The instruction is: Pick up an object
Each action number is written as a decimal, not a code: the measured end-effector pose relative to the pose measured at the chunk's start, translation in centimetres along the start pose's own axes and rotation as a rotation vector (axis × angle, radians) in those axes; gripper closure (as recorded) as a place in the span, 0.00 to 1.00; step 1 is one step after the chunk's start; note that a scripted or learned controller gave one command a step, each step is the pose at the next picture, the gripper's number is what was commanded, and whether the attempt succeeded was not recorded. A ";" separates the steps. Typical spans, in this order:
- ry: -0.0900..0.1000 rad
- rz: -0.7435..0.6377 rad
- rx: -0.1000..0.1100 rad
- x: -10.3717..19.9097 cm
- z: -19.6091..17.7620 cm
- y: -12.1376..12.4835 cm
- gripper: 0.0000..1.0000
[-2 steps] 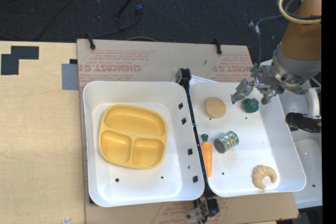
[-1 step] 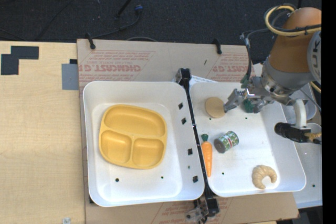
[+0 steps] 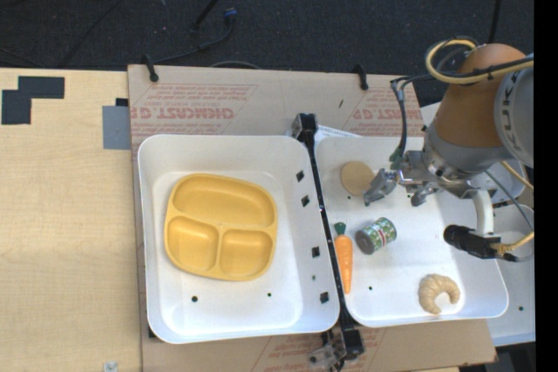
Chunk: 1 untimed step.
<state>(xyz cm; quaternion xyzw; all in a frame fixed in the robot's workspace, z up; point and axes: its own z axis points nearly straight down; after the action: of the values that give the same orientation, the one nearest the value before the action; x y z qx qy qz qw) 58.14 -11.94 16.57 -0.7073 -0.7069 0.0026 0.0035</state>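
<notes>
My gripper (image 3: pixel 399 189) hangs over the right bin (image 3: pixel 488 296), its two grey fingers spread open with nothing between them. Just left of the left finger lies a round tan cookie (image 3: pixel 355 178). Below the gripper a small green can (image 3: pixel 376 235) lies on its side. An orange carrot (image 3: pixel 343 261) rests along the bin's left wall. A beige croissant (image 3: pixel 438 293) sits near the bin's front right corner.
The left bin (image 3: pixel 166 309) holds a yellow divided plate (image 3: pixel 221 225). A black divider (image 3: pixel 318 222) runs between the two bins. A black handle-like part (image 3: pixel 471 241) with cables sticks out at the right, over the right bin's edge.
</notes>
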 end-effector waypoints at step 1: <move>0.001 0.002 0.001 1.0 5.6 -0.5 0.00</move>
<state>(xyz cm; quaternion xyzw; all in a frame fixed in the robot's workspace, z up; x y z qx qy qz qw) 57.60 -10.95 10.95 -0.7078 -0.7064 0.0026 0.0041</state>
